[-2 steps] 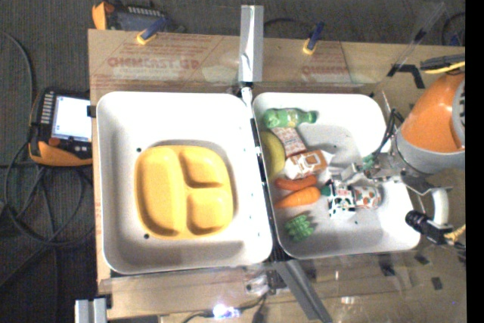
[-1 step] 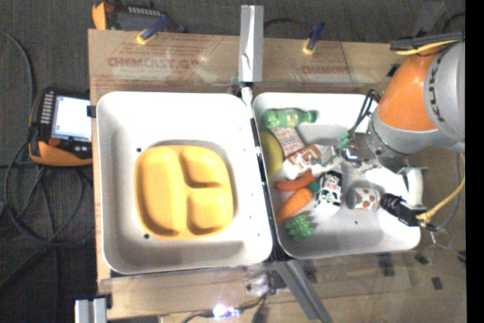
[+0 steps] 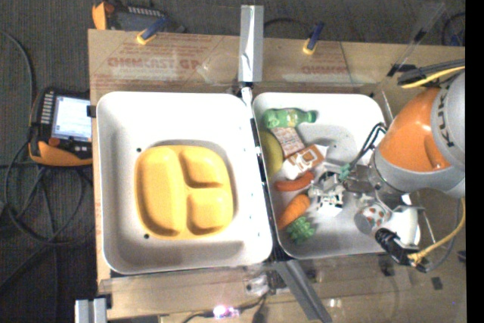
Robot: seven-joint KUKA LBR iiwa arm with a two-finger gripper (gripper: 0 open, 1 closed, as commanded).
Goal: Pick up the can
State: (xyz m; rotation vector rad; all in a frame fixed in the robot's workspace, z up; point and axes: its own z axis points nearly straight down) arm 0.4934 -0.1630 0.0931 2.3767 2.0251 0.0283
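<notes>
Looking down on a desk (image 3: 174, 60) bearing a left bin (image 3: 113, 163) and a right bin (image 3: 355, 106) side by side. Shows the arm (image 3: 423, 147) over the right bin's right side and a yellow tray (image 3: 185, 189) in the left bin. Puts the pincer (image 3: 329, 193) low amid the right bin's clutter; cannot tell whether apart or together. Finds the can (image 3: 369, 217) in that bin, just right of the pincer.
</notes>
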